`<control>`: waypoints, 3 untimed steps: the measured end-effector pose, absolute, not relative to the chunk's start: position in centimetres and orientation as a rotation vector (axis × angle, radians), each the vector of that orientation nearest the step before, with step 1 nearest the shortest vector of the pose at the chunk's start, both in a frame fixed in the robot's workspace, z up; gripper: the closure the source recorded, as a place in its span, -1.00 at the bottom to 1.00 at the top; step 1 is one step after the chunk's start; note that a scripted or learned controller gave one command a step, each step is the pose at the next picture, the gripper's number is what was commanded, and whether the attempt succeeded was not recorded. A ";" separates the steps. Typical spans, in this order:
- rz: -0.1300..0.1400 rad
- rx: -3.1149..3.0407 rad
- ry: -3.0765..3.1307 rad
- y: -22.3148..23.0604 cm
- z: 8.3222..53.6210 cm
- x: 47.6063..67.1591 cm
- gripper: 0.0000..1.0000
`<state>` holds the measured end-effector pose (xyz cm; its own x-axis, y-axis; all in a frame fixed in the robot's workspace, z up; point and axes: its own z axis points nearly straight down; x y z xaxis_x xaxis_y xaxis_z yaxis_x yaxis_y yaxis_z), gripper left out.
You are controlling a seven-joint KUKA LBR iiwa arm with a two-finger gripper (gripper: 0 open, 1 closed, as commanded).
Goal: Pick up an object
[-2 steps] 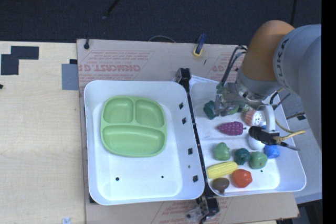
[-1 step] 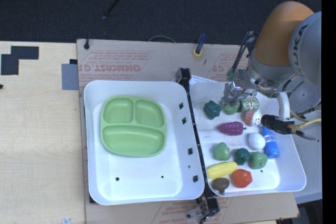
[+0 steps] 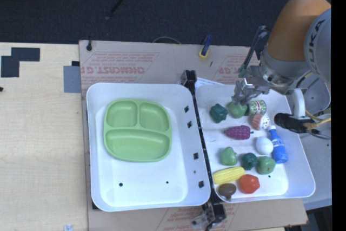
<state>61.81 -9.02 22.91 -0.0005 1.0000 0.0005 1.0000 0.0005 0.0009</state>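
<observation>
My gripper (image 3: 244, 99) hangs over the back of the right bin (image 3: 303, 181), its fingers open and pointing down. Just below its tips lies a round green fruit (image 3: 237, 111); nothing shows between the fingers. A dark green toy (image 3: 218, 112) lies to the fruit's left and a patterned can (image 3: 258, 107) to its right. Further forward are purple grapes (image 3: 238, 132), a white egg (image 3: 264, 145), a blue bottle (image 3: 278, 149), a green pepper (image 3: 228, 156), a green apple (image 3: 265, 164), a yellow corn cob (image 3: 228, 174) and a red tomato (image 3: 248, 184).
The left bin (image 3: 108, 192) holds a light green divided plate (image 3: 138, 131). A black divider (image 3: 198, 138) runs between the two bins. A brown potato (image 3: 226, 190) sits at the right bin's front corner. The arm's orange band (image 3: 297, 24) looms over the back right.
</observation>
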 end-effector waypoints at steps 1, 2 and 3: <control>-0.004 2.223 2.228 -5.0 21.7 59.0 1.00; -0.004 2.223 2.226 -3.8 21.7 58.2 1.00; 0.000 2.222 2.222 -4.4 23.5 58.1 1.00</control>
<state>58.10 -4.44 23.48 0.0004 1.0000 0.0004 1.0000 -0.0004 -0.0007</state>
